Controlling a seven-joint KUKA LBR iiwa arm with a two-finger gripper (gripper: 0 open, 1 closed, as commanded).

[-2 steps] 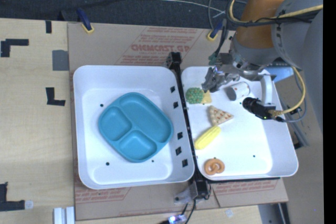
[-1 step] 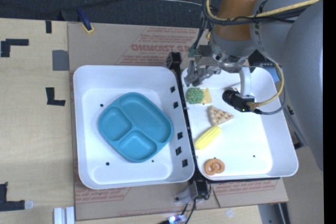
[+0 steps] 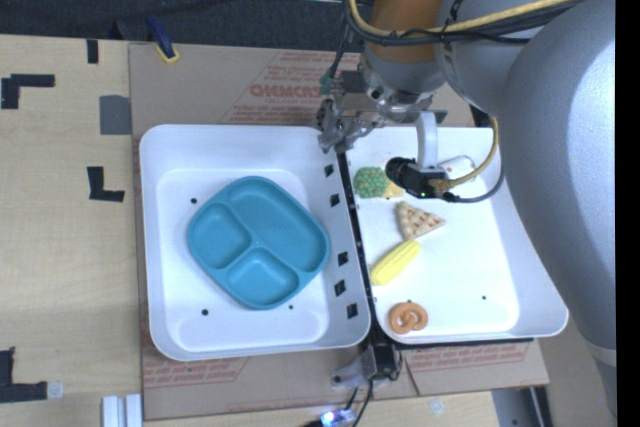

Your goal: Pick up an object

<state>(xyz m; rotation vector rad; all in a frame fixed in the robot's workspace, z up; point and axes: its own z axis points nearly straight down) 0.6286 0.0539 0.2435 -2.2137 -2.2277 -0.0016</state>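
Note:
My gripper [image 3: 337,127] hangs over the back end of the divider between the two bins, under the orange wrist band. Nothing visibly sits in it. The right bin [image 3: 500,255] holds a green bumpy toy [image 3: 371,181] just right of and nearer than the gripper. Toward the front lie a tan triangular wedge [image 3: 418,220], a yellow corn cob [image 3: 395,261] and a small brown pretzel ring [image 3: 408,317]. A blue divided plate [image 3: 258,240] lies in the left bin [image 3: 165,215].
A black fitting with a cable [image 3: 420,177] hangs off the arm beside the green toy. The grey arm covers the right side and the back of the right bin. Black clips line the divider [image 3: 345,245].

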